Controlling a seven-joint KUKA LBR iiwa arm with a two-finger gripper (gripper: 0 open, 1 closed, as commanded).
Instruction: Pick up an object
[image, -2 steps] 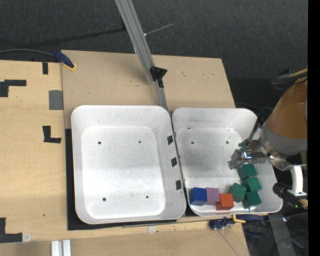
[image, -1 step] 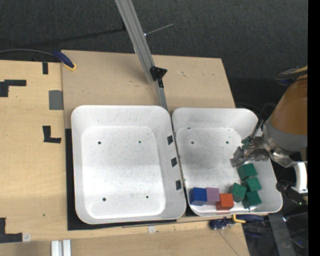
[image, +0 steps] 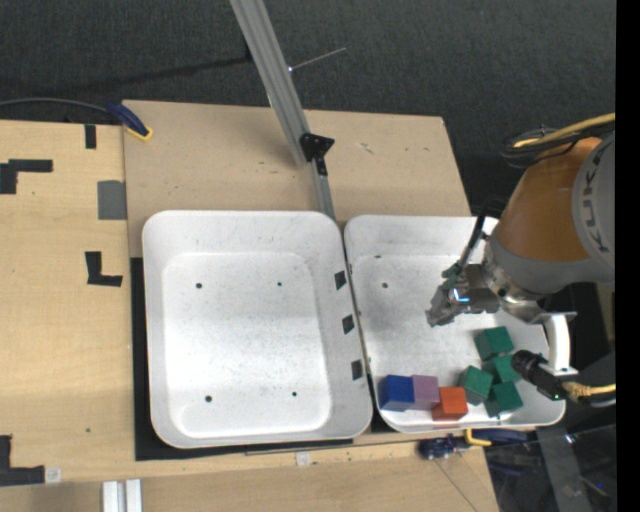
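The wooden desk carries two shallow white bins side by side on a dark mat. The left bin shows only a few small dark dots on its speckled floor. The right bin holds all the loose pieces, and they crowd its near right corner. Above that bin the grey arm, with its broad orange band, reaches in from the right and covers the bin's far right part. A slanted metal bar crosses the desk's far edge and ends at a black clamp between the bins. At the end of the arm the jaws hang low over the bare middle of the right bin, well apart from the pieces; whether they stand open or closed cannot be told at this slant, and nothing is seen between them. Several green blocks lie clustered near the right wall of the bin. Along the near wall sit a blue block, a pale purple block touching it, and an orange block just beside the purple one, close to the nearest green block.
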